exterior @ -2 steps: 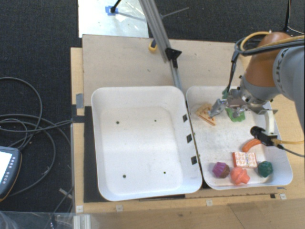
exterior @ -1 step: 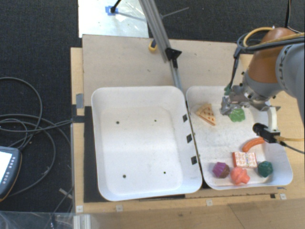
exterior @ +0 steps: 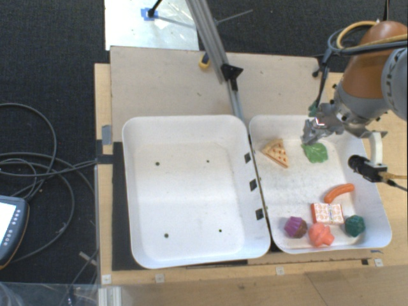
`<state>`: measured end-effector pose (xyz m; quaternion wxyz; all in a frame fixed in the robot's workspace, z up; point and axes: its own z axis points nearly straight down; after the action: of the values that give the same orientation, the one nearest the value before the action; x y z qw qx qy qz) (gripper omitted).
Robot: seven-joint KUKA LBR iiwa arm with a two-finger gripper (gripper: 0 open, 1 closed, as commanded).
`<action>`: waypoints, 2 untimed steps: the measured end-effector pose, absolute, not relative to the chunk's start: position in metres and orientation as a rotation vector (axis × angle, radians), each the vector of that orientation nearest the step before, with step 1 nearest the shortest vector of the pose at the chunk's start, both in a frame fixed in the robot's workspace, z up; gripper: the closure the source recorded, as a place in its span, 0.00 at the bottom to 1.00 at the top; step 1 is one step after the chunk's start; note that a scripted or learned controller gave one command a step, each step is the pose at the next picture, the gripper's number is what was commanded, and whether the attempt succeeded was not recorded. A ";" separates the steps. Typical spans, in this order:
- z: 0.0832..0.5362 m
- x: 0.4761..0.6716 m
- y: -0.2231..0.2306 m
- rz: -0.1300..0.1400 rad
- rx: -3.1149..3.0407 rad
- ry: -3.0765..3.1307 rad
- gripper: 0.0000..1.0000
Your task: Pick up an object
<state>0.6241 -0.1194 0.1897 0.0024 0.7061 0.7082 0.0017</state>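
Note:
My gripper (exterior: 313, 137) hangs over the far part of the right bin (exterior: 280, 190), directly above and touching the top edge of a green leafy toy (exterior: 315, 152). Its fingers point down at that toy, and the wrist hides whether they are apart or together. A yellow waffle-like wedge (exterior: 276, 152) lies to the left of the green toy. Toward the near right of the bin lie an orange sausage (exterior: 338, 192), a pink-and-white box (exterior: 327, 213), a purple piece (exterior: 294, 227), an orange-red piece (exterior: 321, 234) and a dark green piece (exterior: 354, 225).
The left bin (exterior: 185, 190) sits beside the right one, with black clips along the shared rim. A grey pole (exterior: 213, 40) slants across the bench from the far side. Cables and a tablet (exterior: 9, 225) lie on the floor at the left.

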 end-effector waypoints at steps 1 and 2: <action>0.244 0.626 -0.120 0.008 2.211 2.221 1.00; 0.249 0.625 -0.058 0.005 2.209 2.234 1.00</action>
<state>0.6245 -0.0576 0.2487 -0.0002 0.7032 0.7110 0.0016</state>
